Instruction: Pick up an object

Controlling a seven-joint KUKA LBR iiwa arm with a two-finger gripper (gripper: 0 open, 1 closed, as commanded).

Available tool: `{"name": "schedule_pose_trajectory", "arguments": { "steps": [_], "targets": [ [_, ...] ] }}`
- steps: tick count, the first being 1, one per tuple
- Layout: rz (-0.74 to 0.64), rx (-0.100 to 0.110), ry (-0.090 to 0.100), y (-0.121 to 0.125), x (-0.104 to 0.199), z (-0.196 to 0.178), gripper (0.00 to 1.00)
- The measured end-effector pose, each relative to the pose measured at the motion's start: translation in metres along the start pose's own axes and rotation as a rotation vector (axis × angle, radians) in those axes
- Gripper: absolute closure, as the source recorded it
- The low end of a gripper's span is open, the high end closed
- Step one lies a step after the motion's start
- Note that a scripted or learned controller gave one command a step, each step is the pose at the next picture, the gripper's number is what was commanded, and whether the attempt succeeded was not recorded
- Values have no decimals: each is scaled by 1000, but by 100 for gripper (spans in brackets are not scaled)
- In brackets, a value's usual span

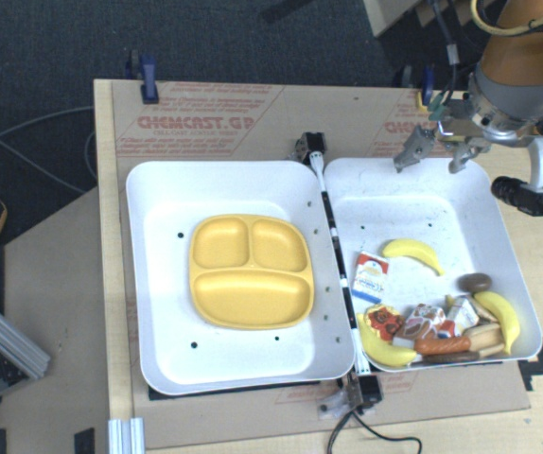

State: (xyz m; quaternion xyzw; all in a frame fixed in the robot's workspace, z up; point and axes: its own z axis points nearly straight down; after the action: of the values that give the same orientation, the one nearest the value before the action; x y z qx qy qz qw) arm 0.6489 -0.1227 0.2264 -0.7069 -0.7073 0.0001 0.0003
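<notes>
Gripper (439, 153), fingers spread and holding nothing, hangs over the right bin's (461, 206) upper rim. Toy bananas (413, 252) and mixed play food lie heaped at lower right; yellow divided plate (251, 272) in left bin (158, 253).

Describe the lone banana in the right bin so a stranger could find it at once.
Look in the right bin, the one holding toy food. Above the heap sits a small yellow banana, beside a white carton. Unlike the other bananas, it lies alone on bare floor.
</notes>
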Motion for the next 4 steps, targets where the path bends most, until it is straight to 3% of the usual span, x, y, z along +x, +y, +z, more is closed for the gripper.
{"name": "schedule_pose_trajectory", "arguments": {
  "steps": [1,2,3,4],
  "targets": [
    [2,17,4,-62,13,139,0],
    [6,-2,-5,-50,-57,142,0],
    [-3,-12,-3,-19,-37,55,0],
    [2,8,3,-80,-13,87,0]
  ]
}}
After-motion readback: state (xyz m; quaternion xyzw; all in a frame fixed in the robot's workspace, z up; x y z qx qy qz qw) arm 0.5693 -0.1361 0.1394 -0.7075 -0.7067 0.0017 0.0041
